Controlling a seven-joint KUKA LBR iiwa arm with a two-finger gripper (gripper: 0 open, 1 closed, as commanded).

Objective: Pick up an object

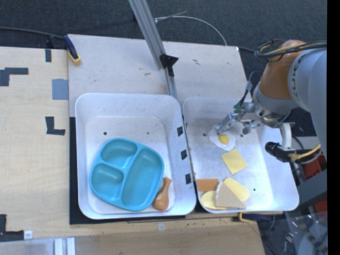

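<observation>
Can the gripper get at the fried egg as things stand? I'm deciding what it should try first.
Probably yes. The gripper hangs just above the fried egg in the right bin, and nothing lies on top of the egg; the cheese slice sits apart.

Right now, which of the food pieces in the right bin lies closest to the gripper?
The fried egg, white with a yellow yolk, lies right beside the gripper. The flat yellow cheese square is farther toward the bin's front, and the orange piece farther still.
</observation>
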